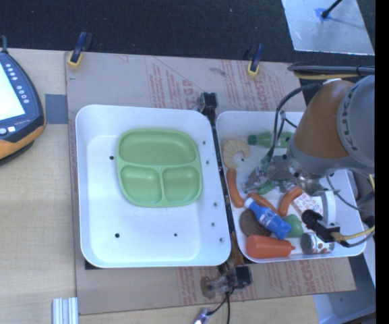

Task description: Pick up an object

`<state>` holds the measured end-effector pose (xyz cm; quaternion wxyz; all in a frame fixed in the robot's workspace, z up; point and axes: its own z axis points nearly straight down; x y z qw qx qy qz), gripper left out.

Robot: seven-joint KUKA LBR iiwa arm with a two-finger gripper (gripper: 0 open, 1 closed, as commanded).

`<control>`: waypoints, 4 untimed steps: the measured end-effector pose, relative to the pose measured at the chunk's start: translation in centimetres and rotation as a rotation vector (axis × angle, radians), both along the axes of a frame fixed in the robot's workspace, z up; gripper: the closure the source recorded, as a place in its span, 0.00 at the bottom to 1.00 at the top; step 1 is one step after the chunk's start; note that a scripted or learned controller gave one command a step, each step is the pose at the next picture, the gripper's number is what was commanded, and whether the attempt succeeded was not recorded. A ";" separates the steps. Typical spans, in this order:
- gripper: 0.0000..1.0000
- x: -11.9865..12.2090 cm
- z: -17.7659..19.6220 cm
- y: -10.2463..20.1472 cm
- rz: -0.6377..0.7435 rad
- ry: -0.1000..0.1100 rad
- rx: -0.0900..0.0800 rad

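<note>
- Bench: two shallow white bins sit side by side on a cardboard sheet. The left bin holds a green divided plate, lying flat toward its far side.
- Right bin: holds a cluster of small objects.
- Arm: grey with an orange band, enters from the right and hangs over the right bin.
- Gripper: positioned low among the objects at the middle of the right bin. Whether it is released, clenched or grasping cannot be told; the metal parts blend into the clutter.
- Objects: an orange sausage-shaped piece lies along the bin's left wall; a blue bottle lies just near of the gripper; an orange carrot-like piece rests at the near edge; a pale ring-shaped piece lies far-left.
- Handheld controller: rests at the bench's far-left edge.
</note>
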<state>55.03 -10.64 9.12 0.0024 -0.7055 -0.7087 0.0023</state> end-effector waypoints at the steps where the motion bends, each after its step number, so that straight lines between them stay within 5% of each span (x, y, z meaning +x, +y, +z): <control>1: 1.00 0.0 1.0 -0.1 0.005 0.002 -0.001; 2: 0.00 0.0 1.0 -0.1 0.005 0.002 -0.001; 4: 0.00 7.8 0.7 0.4 0.000 -0.003 0.001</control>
